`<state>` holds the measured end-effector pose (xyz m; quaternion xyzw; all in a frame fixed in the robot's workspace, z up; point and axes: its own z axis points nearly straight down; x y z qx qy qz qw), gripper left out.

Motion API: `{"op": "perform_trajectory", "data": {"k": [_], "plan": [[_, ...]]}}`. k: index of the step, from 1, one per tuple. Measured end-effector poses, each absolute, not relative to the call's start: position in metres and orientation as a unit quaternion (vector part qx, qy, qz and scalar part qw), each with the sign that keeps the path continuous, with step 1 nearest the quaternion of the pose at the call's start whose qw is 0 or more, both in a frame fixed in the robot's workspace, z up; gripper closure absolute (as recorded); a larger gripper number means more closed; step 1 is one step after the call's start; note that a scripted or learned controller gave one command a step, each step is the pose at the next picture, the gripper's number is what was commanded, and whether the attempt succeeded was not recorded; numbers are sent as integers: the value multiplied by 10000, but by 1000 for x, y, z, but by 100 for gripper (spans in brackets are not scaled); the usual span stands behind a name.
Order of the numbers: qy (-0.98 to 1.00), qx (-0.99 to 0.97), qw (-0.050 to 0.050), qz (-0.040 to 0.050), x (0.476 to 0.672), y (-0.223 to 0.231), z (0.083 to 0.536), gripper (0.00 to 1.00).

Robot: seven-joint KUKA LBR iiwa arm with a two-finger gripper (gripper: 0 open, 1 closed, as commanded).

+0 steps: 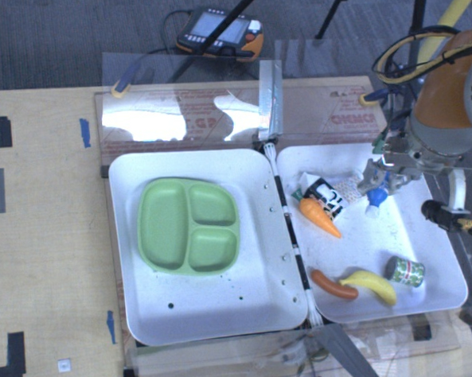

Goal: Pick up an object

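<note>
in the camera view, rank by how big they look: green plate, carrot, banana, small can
1. green plate, by far the largest
2. banana and carrot, too alike to rank
3. can, smallest

Bright, even overhead light; strong glare on clear panel (180, 115) behind left bin (135, 230); shadows soft; img slightly soft, esp. at edges.

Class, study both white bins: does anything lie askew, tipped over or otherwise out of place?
Little stands out. The small green can lies on its side in the right white bin, and the yellow banana rests against the red sausage. The green divided plate sits flat in the left white bin.
</note>
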<state>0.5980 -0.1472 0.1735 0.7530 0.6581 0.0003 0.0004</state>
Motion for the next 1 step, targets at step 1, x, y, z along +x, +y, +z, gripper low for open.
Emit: {"op": "perform_trajectory", "data": {"k": [1], "plan": [[6632,7484,7,1,606,-125,237,100]]}}
